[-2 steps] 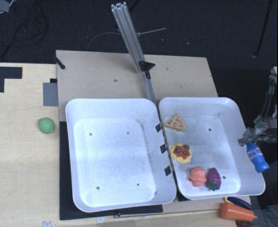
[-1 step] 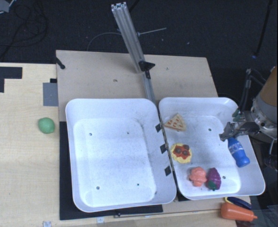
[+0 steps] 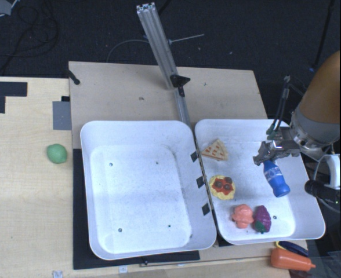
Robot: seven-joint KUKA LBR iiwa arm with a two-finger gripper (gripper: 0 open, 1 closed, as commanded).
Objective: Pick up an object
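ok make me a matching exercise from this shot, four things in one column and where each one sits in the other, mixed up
Things:
1. blue bottle
2. green ball
3. pizza slice
4. orange carrot

Places:
A. on the wooden bench, left of both bins
B. upper left part of the right bin
C. outside the bins, below the right bin's lower right corner
D. in the right bin, just under the gripper

Pairs: 1-D, 2-A, 3-B, 4-C
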